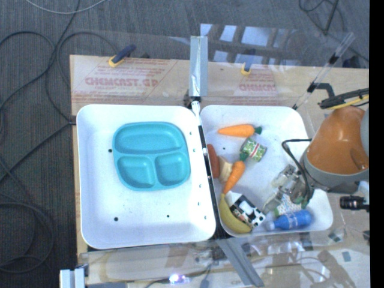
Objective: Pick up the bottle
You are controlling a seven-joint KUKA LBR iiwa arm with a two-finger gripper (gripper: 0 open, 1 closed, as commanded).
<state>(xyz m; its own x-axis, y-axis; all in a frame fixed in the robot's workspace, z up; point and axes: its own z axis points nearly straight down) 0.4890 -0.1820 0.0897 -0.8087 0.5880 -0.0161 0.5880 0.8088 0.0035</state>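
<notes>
Fingers (287,188) (state unclear, metallic) hover above glossy blue cylindrical bottle (292,221) in white bin (300,122).

The arm (339,149) is cut off at the right edge (the blue bottle's (292,221) label is unreadable).
</notes>
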